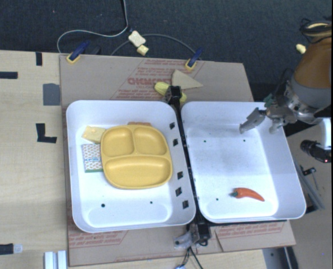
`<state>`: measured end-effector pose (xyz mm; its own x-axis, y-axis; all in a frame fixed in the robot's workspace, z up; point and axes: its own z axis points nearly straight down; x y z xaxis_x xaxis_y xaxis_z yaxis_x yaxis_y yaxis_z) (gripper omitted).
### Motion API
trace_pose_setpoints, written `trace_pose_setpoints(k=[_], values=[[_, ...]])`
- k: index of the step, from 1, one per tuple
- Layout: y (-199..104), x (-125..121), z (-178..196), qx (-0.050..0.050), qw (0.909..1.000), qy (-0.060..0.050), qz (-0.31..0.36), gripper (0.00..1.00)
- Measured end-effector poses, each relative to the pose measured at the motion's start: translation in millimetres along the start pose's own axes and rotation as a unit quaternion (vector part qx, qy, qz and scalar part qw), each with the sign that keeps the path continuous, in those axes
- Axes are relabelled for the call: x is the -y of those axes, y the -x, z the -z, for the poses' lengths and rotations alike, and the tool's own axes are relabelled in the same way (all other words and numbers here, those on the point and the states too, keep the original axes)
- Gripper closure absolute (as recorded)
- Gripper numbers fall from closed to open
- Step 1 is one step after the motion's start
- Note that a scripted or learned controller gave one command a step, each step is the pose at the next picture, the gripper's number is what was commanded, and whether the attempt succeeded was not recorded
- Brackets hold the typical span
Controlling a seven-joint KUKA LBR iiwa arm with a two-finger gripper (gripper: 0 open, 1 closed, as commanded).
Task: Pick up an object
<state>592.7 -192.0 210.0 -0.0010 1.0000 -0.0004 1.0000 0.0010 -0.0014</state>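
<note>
While the jaws (261,120) hang spread and empty over the far part of the right bin (278,150), the orange pepper (248,194) lies at that bin's near edge, well apart from them. Camera view: left bin (76,150) holds a yellow divided plate (136,156) and small packets (92,157). Risk, as judged: the pepper is low and slim near the bin wall; a descent off-centre could close on nothing or nudge it aside.

Grey arm (310,86), orange band (316,60)
</note>
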Motion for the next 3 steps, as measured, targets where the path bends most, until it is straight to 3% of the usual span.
trace_pose_setpoints(k=[1,2,3], values=[[-26.3,96.3,-64.2,-0.003,1.0000,-0.006,-0.001,0.00],[-30.1,111.0,-117.7,-0.001,1.0000,-0.003,-0.001,0.00],[-30.5,109.1,-105.1,-0.002,1.0000,-0.001,0.000,1.00]])
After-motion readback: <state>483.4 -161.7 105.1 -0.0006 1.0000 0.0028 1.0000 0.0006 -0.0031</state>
